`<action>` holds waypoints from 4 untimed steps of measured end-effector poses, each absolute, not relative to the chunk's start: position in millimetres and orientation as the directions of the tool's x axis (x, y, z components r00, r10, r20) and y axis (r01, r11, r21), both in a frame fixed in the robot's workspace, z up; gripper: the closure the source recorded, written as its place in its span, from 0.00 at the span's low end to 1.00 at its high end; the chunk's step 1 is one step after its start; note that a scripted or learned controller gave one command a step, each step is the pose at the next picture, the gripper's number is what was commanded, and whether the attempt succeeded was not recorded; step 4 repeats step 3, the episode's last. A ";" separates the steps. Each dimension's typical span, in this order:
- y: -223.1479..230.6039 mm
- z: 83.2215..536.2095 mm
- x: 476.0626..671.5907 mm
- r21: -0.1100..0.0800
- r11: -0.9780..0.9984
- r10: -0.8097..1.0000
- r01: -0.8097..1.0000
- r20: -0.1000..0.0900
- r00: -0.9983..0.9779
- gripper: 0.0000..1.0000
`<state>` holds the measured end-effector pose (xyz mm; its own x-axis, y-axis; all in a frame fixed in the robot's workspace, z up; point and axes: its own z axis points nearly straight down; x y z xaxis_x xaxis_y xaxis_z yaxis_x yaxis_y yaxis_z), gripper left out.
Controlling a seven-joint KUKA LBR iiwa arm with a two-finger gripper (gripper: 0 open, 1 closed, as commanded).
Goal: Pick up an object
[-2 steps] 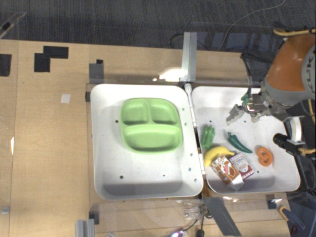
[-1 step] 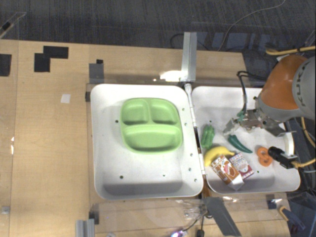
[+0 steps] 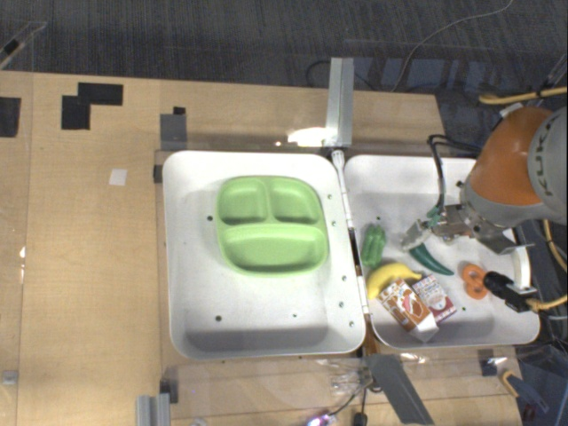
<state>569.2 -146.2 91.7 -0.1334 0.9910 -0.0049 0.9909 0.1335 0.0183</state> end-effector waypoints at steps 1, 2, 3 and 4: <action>-144.1 104.4 571.8 0.024 0.135 0.991 0.991 -0.002 -0.135 1.00; -54.1 201.2 627.8 0.007 0.201 0.980 0.980 -0.001 -0.201 1.00; -48.2 216.8 632.8 0.004 0.051 0.999 0.999 -0.001 -0.051 1.00; -48.2 216.8 632.8 0.004 0.051 0.999 0.999 -0.001 -0.051 1.00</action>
